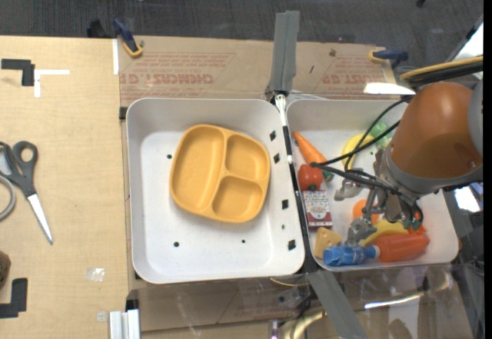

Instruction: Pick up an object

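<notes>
Lying in the right bin (pixel 442 211): a carrot (pixel 310 149), a tomato (pixel 310 175), a small red-and-white packet (pixel 317 207), a blue piece (pixel 347 255), a long orange-red piece (pixel 401 246) and yellow bits. The gripper (pixel 365 226) hangs low over the front of this heap, just above the blue piece; cannot tell how it is set. The left bin (pixel 146 199) has a yellow divided plate (pixel 220 174). Scissors (pixel 29 187) lie well apart on the desk (pixel 61 137).
</notes>
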Robot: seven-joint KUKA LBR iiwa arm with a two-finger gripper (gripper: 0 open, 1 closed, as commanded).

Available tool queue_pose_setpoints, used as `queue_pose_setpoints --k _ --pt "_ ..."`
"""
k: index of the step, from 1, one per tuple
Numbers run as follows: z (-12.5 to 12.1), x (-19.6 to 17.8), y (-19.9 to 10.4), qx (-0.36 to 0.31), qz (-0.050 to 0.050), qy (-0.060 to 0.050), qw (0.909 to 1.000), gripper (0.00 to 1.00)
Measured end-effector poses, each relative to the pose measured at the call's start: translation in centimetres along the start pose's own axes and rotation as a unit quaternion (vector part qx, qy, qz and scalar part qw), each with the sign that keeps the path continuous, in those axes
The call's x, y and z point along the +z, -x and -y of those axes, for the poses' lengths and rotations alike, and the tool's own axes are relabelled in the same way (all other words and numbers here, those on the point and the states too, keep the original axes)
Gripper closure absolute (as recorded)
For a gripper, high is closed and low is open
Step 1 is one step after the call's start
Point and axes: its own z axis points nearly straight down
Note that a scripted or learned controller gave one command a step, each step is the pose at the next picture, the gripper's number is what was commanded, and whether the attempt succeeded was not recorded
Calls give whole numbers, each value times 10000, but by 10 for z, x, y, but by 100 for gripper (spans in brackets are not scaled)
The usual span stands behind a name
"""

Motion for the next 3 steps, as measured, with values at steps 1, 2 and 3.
queue_pose_setpoints --k 1,2,3 --pt "28 38 120 89 16 0 10000 0" --pt "64 37 157 479 34 -3 9988 0" --pt "63 26 160 464 65 -11 9989 100"
